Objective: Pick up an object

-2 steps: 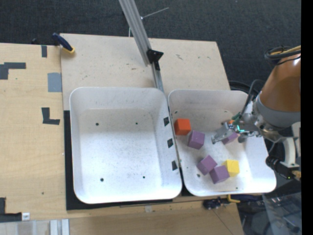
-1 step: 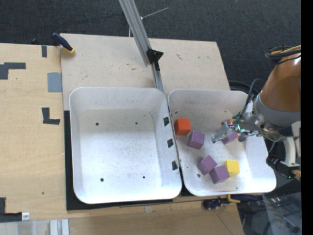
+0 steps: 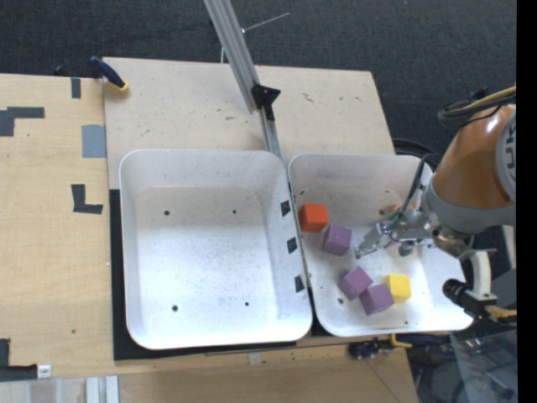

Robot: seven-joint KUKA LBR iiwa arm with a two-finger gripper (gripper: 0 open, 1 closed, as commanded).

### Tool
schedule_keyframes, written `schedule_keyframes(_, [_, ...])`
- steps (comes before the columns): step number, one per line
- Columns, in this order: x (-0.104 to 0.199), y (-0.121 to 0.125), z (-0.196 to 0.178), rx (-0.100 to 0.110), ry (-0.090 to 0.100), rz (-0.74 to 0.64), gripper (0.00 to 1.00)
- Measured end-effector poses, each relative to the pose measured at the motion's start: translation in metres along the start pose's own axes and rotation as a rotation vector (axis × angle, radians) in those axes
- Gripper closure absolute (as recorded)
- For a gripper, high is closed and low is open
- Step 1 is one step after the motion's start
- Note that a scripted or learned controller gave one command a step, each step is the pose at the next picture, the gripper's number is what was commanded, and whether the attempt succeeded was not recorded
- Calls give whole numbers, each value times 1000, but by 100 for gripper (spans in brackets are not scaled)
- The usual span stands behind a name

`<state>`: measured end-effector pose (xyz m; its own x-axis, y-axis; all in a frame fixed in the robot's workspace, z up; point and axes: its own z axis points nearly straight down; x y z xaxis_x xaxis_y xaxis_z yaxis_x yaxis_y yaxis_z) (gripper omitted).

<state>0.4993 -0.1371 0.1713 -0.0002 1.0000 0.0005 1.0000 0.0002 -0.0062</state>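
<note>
The right bin (image 3: 352,168) holds several small cubes. An orange cube (image 3: 313,217) lies near its left wall, with a purple cube (image 3: 336,238) just beside it. Two more purple cubes (image 3: 355,281) (image 3: 377,298) and a yellow cube (image 3: 399,287) sit close together toward the front. My gripper (image 3: 375,242) hangs low inside this bin, just right of the upper purple cube and above the front group. Nothing shows as held in it. The grey arm with its orange band (image 3: 474,170) reaches in from the right.
The left bin (image 3: 134,225) stands next to the right one, sharing a middle wall. A slanted metal rail (image 3: 235,40) runs down from the top to the bins' junction. A blue and yellow clamp (image 3: 109,72) lies at the bench's far left.
</note>
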Motion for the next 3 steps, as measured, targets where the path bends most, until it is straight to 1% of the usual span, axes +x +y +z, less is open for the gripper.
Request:
schedule_keyframes(1, [1, -2, 44, 1, 0, 0, 0])
schedule_keyframes(2, [2, -3, 81, -3, 0, 0, 0])
schedule_keyframes(3, [2, -3, 70, -2, 1, -1, 100])
